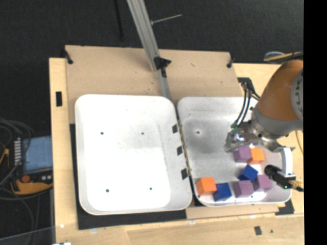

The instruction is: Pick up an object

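Several small blocks lie in the right bin (pixel 204 121), toward its near right corner. A purple block (pixel 242 153) and an orange block (pixel 257 155) sit side by side. Nearer the front are a blue block (pixel 249 173), a purple block (pixel 264 182), another purple block (pixel 243 188), a blue block (pixel 223 192) and an orange block (pixel 206 185). My gripper (pixel 236 140) hangs low over the right bin, just at the far left edge of the first purple block. The wrist hides what lies directly beneath it.
The left bin (pixel 127 152) stands beside the right one, with a raised divider edge (pixel 181 147) between them. A slanted metal rail (pixel 145 32) rises behind the bins. Cables and a blue box (pixel 38 154) lie off the bench at the left.
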You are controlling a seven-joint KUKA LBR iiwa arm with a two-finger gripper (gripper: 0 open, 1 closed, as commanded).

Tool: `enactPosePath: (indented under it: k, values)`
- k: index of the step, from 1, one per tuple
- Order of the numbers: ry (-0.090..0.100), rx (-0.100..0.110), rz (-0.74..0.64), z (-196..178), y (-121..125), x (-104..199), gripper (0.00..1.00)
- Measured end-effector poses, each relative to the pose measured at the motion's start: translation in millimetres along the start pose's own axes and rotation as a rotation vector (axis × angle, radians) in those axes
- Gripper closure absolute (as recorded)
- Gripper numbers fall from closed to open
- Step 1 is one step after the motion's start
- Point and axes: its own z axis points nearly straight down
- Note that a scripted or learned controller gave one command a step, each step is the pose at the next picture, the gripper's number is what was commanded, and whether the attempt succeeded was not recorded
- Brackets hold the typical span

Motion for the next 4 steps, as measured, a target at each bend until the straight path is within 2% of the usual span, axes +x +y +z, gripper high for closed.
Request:
enactPosePath:
  k: [2,4]
  values:
    - [0.000,-0.001,-0.011,-98,-8,-3,1.00]
    - [0.004,0.010,-0.014,-75,13,93,1.00]
